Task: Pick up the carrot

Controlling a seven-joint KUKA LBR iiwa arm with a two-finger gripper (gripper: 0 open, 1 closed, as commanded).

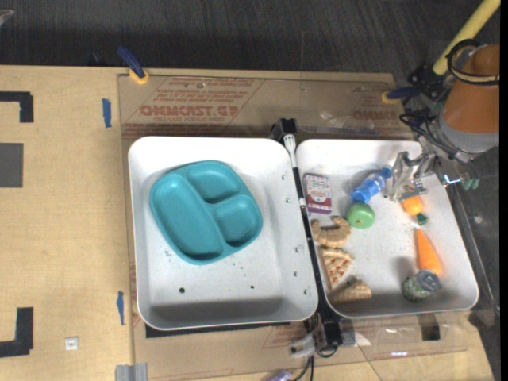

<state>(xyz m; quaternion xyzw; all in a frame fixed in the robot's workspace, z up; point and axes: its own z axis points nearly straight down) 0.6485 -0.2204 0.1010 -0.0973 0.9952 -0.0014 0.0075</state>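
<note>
Down at the near edge of the right bin [468,280] lies the one carrot [429,251], long axis running near-to-far, green tip pointing up toward the gripper [406,175]. So the carrot sits below and a shade right of the gripper, a small orange piece [413,205] between them. One arm, its grasp unreadable from here.

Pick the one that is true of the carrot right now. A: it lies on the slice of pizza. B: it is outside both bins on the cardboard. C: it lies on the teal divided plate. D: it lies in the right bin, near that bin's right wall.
D: the carrot lies on the floor of the right bin close to its right wall, below the gripper.
</note>
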